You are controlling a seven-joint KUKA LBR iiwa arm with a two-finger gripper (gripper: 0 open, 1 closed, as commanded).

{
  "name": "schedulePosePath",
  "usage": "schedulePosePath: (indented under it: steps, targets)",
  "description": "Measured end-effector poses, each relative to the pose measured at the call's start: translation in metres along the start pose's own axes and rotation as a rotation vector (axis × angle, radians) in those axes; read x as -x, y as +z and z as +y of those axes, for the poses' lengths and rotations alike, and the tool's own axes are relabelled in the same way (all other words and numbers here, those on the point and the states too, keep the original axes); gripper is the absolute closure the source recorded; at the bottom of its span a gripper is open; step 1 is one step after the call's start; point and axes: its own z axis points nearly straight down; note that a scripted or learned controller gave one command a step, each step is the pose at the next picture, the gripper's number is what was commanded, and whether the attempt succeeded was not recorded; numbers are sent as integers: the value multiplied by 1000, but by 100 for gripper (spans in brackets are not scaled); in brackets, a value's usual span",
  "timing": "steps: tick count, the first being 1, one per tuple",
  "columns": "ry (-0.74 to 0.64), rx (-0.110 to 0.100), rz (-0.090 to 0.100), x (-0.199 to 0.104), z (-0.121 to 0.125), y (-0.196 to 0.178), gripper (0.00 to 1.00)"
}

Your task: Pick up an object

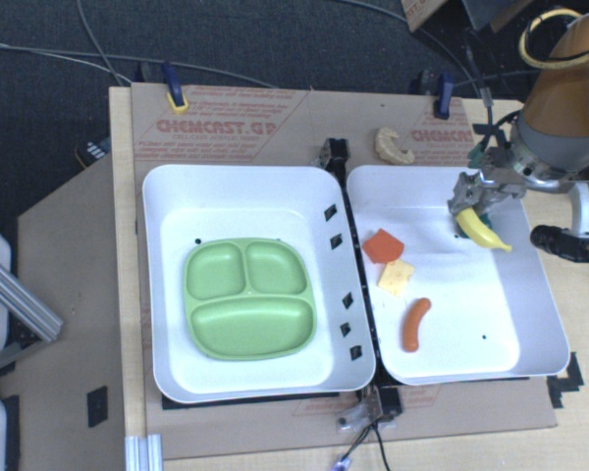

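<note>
Your gripper (474, 204) sits over the upper right of the right bin (530, 351), directly above the yellow banana (482, 232). The banana's upper end looks tucked between the fingers, its long axis running down-right toward the bin wall; grip looks closed on it, though it's small to judge. Orange wedge (383, 246), cheese piece (396, 277) and sausage (415, 324) lie lower left, well apart.

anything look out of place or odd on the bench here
One thing: a beige, bitten-looking piece lies on the bench board behind the right bin, outside both bins, while the other small items sit inside.
</note>
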Motion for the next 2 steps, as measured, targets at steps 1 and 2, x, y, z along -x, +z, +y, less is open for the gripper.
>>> schedulePosePath:
  steps: [1,2]
  targets:
    - [1,-1,0,0,2,-53,100]
    - [-2,-9,3,-54,-14,-59,100]
